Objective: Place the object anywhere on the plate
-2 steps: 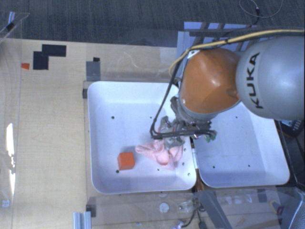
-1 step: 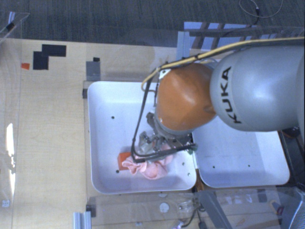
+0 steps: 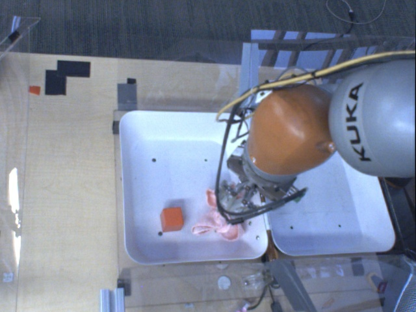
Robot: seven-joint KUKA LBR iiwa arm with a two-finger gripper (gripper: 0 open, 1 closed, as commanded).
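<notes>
An orange cube (image 3: 171,219) lies on the floor of the left white bin (image 3: 162,155), near its front. A pale pink, crumpled soft object (image 3: 218,225) lies to the cube's right, close to the bin's front right corner. My gripper (image 3: 235,199) hangs over the right side of the left bin, directly above and touching the pink object's upper end. The big orange wrist band (image 3: 286,132) covers most of the hand.
The right white bin (image 3: 338,226) sits beside the left one, largely under the arm. Cables (image 3: 227,148) loop down beside the wrist. Black and orange markers (image 3: 62,77) lie on the wooden bench at far left.
</notes>
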